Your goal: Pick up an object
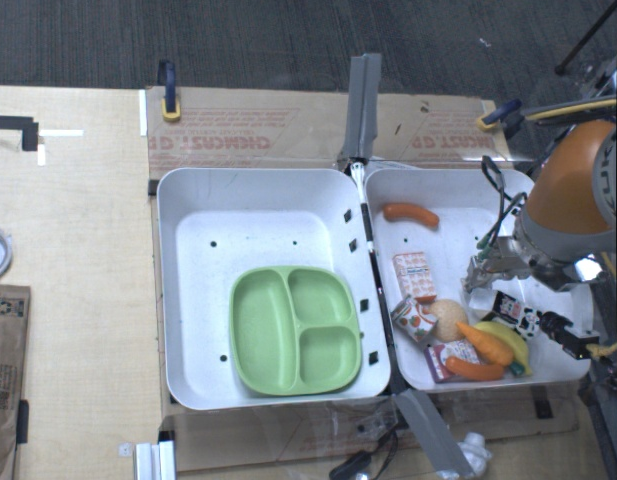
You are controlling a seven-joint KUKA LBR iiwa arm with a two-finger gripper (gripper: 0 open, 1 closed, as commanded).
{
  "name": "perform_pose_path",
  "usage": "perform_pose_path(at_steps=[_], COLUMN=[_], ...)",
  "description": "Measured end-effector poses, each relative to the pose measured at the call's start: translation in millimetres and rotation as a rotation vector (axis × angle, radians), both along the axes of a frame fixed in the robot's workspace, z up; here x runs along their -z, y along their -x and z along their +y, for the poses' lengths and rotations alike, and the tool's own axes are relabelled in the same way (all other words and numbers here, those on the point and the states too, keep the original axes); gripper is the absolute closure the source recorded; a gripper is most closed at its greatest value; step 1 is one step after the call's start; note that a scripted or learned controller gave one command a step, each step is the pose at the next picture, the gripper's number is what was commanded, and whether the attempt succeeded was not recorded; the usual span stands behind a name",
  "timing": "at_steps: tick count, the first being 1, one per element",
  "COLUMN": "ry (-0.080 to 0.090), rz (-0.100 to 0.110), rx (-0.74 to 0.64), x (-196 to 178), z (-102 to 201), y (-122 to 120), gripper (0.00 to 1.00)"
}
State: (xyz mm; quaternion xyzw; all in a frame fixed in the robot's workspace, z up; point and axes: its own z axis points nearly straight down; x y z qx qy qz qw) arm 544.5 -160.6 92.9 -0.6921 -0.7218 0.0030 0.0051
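Note:
The right bin (443, 190) holds an orange sausage (410, 214) near its back. A pink-and-white carton (414, 274) lies in the middle. Toward the front are a red-and-white packet (412, 320), a beige round item (449, 317), a carrot (483, 342), a yellow banana (512, 341) and a red-orange piece (474, 370). A black-and-white item (513, 312) lies at the right. My gripper (482, 275) hangs low over the right half of this bin, just right of the carton and above the beige item. Nothing is seen held in it.
The left bin (188, 218) carries a green divided plate (295, 329) in its front half. A grey divider post (363, 108) stands behind the seam between the bins. The arm's orange band (578, 178) overhangs the right bin's far right side. Clamps sit on the cardboard behind.

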Motion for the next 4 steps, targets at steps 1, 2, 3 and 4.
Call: perform_pose_path(at_steps=[1, 2, 3, 4], ry=[0.000, 0.001, 0.005, 0.004], rz=[0.000, -0.005, -0.004, -0.012], rx=[0.000, 0.073, 0.146, 0.145], x=[0.0, 5.2, -94.5, 0.2], z=[0.0, 10.1, 104.6, 66.2], y=[0.0, 67.6, 23.2, -20.4], gripper=[0.00, 0.00, 0.00, 0.00])
